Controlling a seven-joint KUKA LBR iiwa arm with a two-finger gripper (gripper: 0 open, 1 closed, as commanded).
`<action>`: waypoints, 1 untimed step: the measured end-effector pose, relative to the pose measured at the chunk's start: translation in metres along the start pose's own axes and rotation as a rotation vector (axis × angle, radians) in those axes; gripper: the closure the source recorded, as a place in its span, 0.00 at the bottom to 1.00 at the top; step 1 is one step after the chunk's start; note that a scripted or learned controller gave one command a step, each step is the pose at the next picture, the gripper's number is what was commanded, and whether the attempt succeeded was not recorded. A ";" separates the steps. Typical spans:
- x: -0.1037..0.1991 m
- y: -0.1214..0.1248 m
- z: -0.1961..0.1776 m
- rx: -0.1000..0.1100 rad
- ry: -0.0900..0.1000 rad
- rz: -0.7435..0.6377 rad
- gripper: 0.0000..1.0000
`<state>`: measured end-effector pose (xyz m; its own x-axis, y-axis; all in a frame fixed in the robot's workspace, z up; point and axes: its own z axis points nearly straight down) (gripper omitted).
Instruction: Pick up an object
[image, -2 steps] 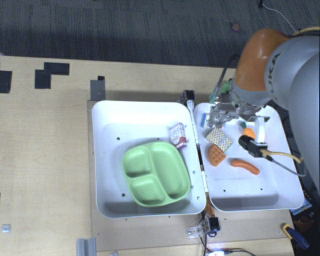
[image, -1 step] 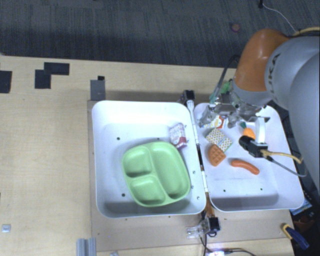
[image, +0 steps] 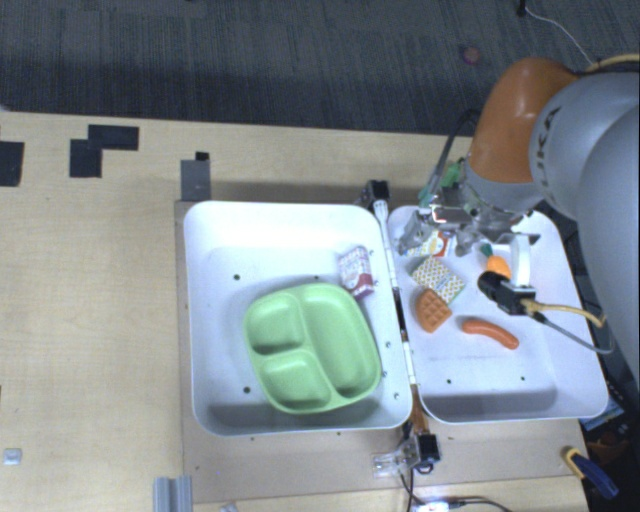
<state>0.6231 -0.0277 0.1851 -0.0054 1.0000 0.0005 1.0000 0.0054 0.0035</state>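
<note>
So the grey arm (image: 590, 150) with its orange band comes in from the 3 o'clock side and hangs over the far end of the right bin (image: 540, 395), up around 12 o'clock of that bin. The pincer (image: 450, 232) sits low over the bin's back edge, but there's so much metal and wiring bunched up there that I honestly cannot tell if it's clenched or released, and I can't make out anything caught in it. Right below it, toward 6 o'clock, there's a checkered packet (image: 438, 279), and just beside that, touching or nearly touching, a waffle-looking orange piece (image: 432, 310). A little hot dog toy (image: 490, 332) lies at about 4 o'clock from the waffle, apart from it. There's also a small orange thing (image: 498, 267) near the 3 o'clock side of the pincer, next to a black part with a yellow cable (image: 565, 315) trailing off it. Over in the left bin (image: 215, 300) a green divided plate (image: 312, 345) takes up the middle, tilted a bit, with a crumpled wrapper (image: 355, 270) just off its 1 o'clock corner. Both bins rest side by side on the pale wooden worktop (image: 90, 330).
</note>
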 end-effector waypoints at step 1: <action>0.000 0.000 0.000 0.000 0.000 0.000 0.00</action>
<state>0.6231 -0.0278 0.1851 -0.0054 1.0000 0.0005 1.0000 0.0054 0.0035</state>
